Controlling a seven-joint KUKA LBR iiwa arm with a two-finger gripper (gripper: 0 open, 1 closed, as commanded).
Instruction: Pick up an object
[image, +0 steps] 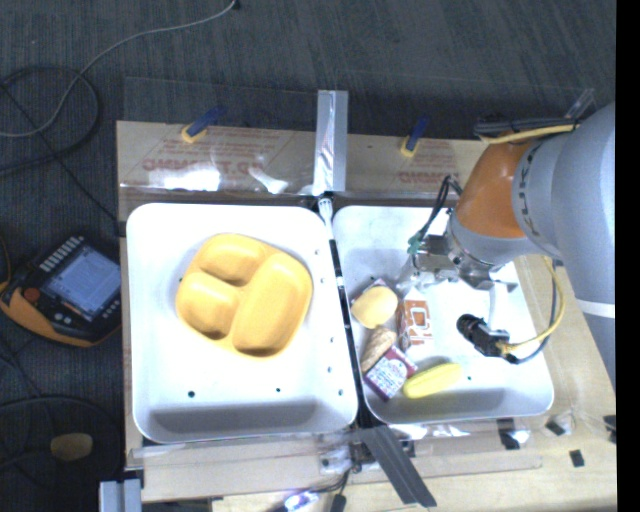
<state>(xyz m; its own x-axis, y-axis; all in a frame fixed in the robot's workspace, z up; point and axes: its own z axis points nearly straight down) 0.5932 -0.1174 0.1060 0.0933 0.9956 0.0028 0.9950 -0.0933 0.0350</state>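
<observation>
Big grey arm (585, 200), coming in from the right side and bending down over the right half of the view. Fat orange band (495, 195) just above the wrist. Wrist tipped down and pointing left. Gripper (437, 262) low at the end of the arm, small and dark, partly hidden under the wrist. Thin yellow and black wires looping from the arm down its side to a little black plug (478, 333). Too hard to tell how the gripper's end is set.
</observation>
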